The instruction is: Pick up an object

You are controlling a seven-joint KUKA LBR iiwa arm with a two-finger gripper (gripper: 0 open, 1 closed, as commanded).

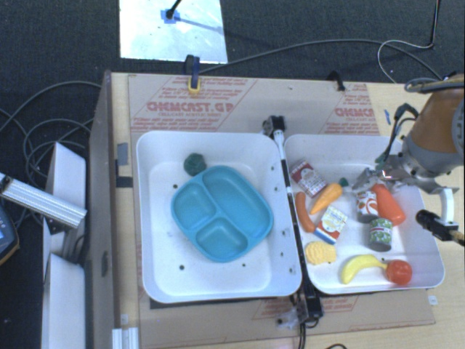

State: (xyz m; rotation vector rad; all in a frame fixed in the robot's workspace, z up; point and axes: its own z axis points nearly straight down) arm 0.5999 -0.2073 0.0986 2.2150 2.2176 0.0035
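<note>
Right bin (434, 257): glossy orange carrot (390, 205) beside pincer (372, 177).

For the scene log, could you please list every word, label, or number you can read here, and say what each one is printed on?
"CHEMCAST GP": red print, repeated, on the brown protective sheet under the bins; the small lines beneath it are too blurred to read.
Red and white packet: print too small to read.
Small carton: label unreadable.
Two cans: labels unreadable.
</note>
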